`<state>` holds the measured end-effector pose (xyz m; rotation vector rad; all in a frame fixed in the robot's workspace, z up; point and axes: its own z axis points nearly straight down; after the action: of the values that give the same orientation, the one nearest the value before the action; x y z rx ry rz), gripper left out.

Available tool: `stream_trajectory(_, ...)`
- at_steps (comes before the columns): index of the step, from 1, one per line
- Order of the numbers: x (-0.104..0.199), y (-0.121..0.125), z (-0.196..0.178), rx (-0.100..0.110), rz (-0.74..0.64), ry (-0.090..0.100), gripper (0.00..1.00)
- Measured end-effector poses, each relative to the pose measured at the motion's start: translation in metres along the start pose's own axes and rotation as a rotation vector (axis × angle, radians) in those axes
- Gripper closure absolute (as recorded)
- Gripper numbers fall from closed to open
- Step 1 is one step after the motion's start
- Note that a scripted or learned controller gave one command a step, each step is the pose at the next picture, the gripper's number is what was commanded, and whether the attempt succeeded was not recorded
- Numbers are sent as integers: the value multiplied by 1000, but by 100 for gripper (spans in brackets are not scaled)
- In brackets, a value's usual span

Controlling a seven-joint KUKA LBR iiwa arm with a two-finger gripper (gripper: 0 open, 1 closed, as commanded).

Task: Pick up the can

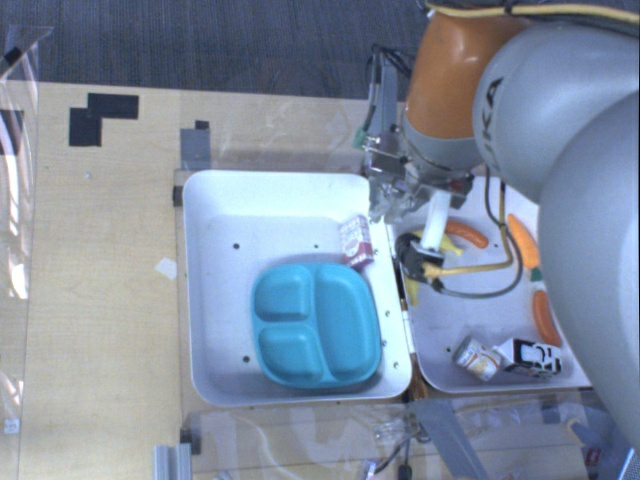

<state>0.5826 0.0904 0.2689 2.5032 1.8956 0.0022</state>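
Note:
A small crushed red-and-white can (355,240) lies in the left bin (215,268), against its right wall and just above the blue plate. My gripper (386,204) hangs over the divide between the two bins, slightly up and to the right of that can, and nothing shows in its grasp. A second dented silver can (477,358) lies on its side near the front of the right bin (440,373), well below the gripper.
A blue divided plate (316,325) fills the front middle of the left bin. The right bin holds orange carrot-like pieces (466,234) (523,241) (546,319) and a black-and-white packet (536,357) beside the silver can. The arm covers much of the right bin.

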Motion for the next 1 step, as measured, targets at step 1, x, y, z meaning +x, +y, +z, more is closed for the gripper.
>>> stream_trajectory(1, 70, -51, -42, -1, 198, 2, 100)
